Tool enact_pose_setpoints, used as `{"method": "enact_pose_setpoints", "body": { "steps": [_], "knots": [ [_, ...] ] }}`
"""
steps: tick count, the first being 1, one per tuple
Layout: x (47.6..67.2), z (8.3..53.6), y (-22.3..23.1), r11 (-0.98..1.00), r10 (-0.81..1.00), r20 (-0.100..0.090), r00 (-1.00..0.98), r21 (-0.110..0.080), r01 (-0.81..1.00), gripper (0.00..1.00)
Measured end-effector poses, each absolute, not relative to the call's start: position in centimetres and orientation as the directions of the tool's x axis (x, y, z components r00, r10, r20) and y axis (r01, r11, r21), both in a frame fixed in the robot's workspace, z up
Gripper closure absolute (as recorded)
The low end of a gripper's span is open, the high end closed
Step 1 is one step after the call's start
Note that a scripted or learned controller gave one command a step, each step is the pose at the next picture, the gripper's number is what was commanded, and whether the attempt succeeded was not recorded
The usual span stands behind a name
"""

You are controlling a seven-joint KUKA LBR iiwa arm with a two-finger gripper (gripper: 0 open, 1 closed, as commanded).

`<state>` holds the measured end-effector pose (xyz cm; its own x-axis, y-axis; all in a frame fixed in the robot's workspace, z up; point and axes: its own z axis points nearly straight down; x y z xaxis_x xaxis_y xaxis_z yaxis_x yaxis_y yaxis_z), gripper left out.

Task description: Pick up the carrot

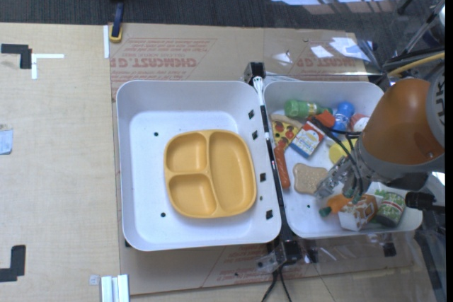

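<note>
- Reaching down into the right bin (322, 90), the gripper (340, 184) hangs over that bin's near edge, close to its near right corner; whether it is spread, pressed together or pinching something I cannot tell, since the metal tip is blurred against the clutter.
- Just below the tip lies a small orange piece with a green end, which I take to be the carrot (335, 203). It rests on the bin floor near the near edge, touching or almost touching a white carton (359, 214).
- The carrot's long axis seems to run roughly along the near edge, green end towards the left bin (141, 152), but it is too small to be sure.
- Judged as a toy carrot: light, stiff, smooth and somewhat slippery, not fragile. The best hold would be across the thick middle, closing across its width.
- The carton and a green packet (391, 207) crowd it on the right, so the tip may catch those instead.
- Farther out, a slice of bread (306, 177) and a sausage (282, 167) lie towards the bin's left wall; the yellow divided plate (210, 173) sits in the left bin.
</note>
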<state>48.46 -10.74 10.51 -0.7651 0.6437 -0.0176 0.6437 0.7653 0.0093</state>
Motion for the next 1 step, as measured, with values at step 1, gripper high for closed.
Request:
{"method": "enact_pose_setpoints", "body": {
  "steps": [1],
  "knots": [
    [47.95, 19.16, -8.59, 0.496, 0.869, -0.003, -0.496, 0.001, 0.869, 1.00]
  ]
}}
